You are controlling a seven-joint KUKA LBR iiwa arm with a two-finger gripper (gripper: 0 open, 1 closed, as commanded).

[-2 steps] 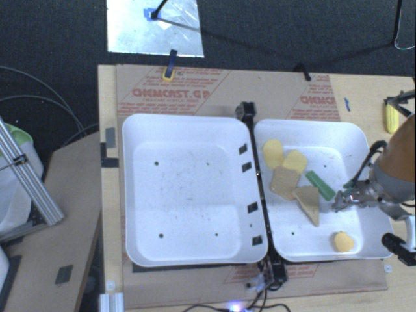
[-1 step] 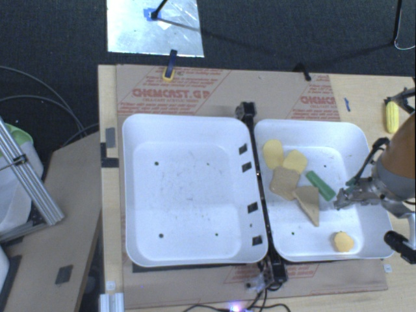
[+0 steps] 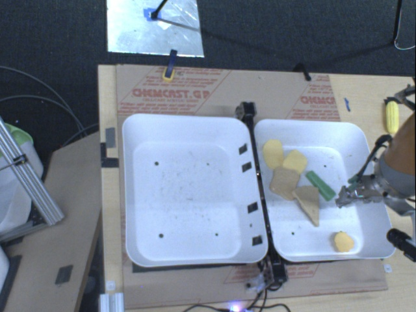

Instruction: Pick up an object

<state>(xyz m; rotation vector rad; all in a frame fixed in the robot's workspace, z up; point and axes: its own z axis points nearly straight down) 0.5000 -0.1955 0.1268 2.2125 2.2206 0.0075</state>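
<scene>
The right bin (image 3: 354,138) holds several small items. Two yellow pieces (image 3: 273,153) (image 3: 294,162) lie near its left wall, and a tan slab (image 3: 283,182) and a tan wedge (image 3: 308,203) sit just below them. A green block (image 3: 320,184) lies slanted beside the wedge. A yellow lump (image 3: 344,242) rests near the front wall. My gripper (image 3: 343,197) reaches in from the right and hangs low over the bin's right half, just right of the green block. Nothing is visibly held in it.
The left bin (image 3: 133,174) stands beside the right one, with a black clip strip (image 3: 250,168) along the divide. A yellow-handled tool (image 3: 392,117) lies on the bench at far right. A metal frame (image 3: 26,174) stands at the left.
</scene>
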